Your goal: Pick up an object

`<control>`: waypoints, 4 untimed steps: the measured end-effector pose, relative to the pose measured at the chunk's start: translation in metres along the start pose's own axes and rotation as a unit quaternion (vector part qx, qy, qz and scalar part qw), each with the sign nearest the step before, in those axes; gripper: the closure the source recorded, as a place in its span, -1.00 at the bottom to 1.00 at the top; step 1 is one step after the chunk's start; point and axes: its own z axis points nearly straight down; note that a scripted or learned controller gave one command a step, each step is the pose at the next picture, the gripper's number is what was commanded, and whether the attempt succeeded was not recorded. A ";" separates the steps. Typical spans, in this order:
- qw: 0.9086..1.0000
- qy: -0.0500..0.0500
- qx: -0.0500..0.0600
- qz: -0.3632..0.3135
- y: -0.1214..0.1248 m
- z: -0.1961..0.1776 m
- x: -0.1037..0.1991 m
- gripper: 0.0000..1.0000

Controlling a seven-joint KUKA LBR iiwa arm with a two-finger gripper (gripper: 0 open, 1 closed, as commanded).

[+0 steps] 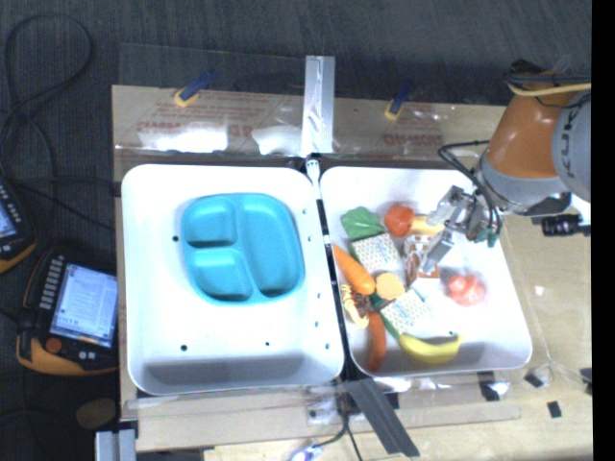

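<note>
My gripper [440, 227] hangs over the upper right part of the right bin [504, 329], its two silver fingers [448, 203] spread apart, open, with nothing visibly between them. Just left of it lie a small yellow piece [426, 226], a red tomato [399, 220] and a brown-and-white packet [417, 255]. Further toys fill the bin: a green pepper [359, 222], a carrot [354, 270], a checkered packet [375, 251], a red fruit [466, 288] and a banana [429, 347].
The left bin [154, 334] holds a blue divided plate [240, 245]. A ridge [327, 257] separates the two bins. Off the bench at the left lie a handheld pendant [72, 310] and cables [38, 65].
</note>
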 end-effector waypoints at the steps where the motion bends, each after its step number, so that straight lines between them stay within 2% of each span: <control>1: 0.993 -0.004 -0.003 0.116 0.086 0.029 -0.018 -1.00; 2: 0.972 -0.010 -0.007 0.236 0.084 0.031 0.029 -1.00; 3: 0.937 -0.008 -0.010 0.349 0.050 0.031 0.058 -1.00; 4: 0.934 -0.003 -0.003 0.358 0.076 0.039 0.036 -1.00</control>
